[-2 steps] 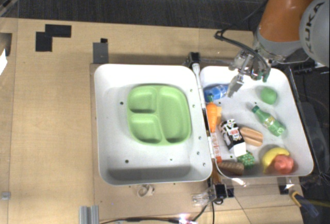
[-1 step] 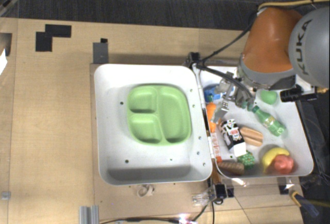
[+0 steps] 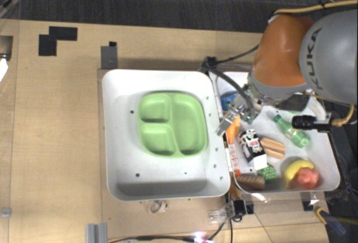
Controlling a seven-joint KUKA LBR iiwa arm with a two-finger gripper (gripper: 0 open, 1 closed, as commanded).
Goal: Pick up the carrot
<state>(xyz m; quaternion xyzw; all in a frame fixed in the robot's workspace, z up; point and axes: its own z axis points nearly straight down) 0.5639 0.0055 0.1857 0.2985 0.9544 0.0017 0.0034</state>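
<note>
The carrot [image 3: 234, 131] is a small orange piece lying against the left wall of the right bin [image 3: 330, 158], next to the divider between the two bins. My gripper [image 3: 235, 118] is low inside that bin, directly over the carrot's upper end and touching or nearly touching it. The grey arm with its orange band [image 3: 279, 57] reaches in from the upper right and hides the back of the bin. Only the lower part of the carrot shows below the gripper.
The left bin [image 3: 117, 141] holds a green divided plate [image 3: 170, 124]. Crowded near the carrot are a black-and-white toy [image 3: 251, 143], a sausage [image 3: 272, 147], a green bottle [image 3: 291, 130], a green block [image 3: 268, 173], a banana [image 3: 296, 167], a red fruit [image 3: 307, 179] and a brown item [image 3: 251, 182].
</note>
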